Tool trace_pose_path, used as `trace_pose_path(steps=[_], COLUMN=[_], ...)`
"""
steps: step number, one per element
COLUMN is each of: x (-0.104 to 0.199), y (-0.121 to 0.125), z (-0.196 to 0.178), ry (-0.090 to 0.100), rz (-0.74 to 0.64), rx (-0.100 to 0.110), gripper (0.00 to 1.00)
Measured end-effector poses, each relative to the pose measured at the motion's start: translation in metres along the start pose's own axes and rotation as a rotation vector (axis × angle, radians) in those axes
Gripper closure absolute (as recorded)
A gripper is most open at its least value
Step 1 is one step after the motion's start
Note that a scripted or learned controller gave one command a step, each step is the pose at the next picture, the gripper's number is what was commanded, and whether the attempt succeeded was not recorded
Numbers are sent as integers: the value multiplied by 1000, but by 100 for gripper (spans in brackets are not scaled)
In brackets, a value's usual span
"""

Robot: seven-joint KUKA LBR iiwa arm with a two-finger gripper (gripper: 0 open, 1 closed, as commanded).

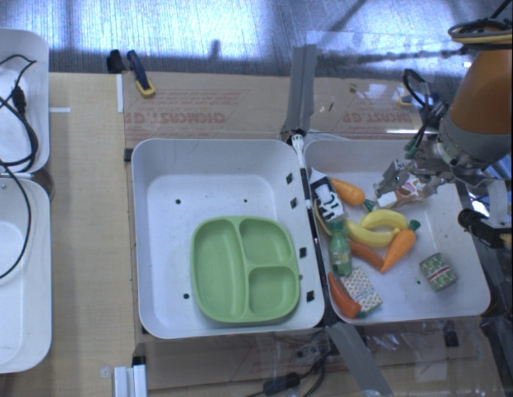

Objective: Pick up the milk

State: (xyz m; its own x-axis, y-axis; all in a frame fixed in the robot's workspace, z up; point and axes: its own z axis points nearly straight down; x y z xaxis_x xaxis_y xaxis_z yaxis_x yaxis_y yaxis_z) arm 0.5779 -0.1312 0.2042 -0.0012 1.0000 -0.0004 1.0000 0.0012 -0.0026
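The milk (325,198) is a small black-and-white carton lying against the left wall of the right bin (472,300), near the divider. My gripper (408,180) hangs over the back of the right bin, well to the right of the milk and apart from it. A small white-and-red item (408,191) sits directly under the gripper; whether it is held is unclear. The grey arm with its orange band (486,89) comes in from the upper right.
The right bin also holds a banana (381,226), carrots (349,192) (397,249), a green bottle (340,251), a checkered packet (361,289) and a green patterned block (437,271). The left bin (157,222) carries a green divided plate (244,269).
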Motion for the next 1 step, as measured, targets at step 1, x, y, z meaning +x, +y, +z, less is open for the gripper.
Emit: trace_pose_path(steps=[1], x=[-52], y=[59], z=[40], ry=[-1], rz=[61], rx=[-1], gripper=[0])
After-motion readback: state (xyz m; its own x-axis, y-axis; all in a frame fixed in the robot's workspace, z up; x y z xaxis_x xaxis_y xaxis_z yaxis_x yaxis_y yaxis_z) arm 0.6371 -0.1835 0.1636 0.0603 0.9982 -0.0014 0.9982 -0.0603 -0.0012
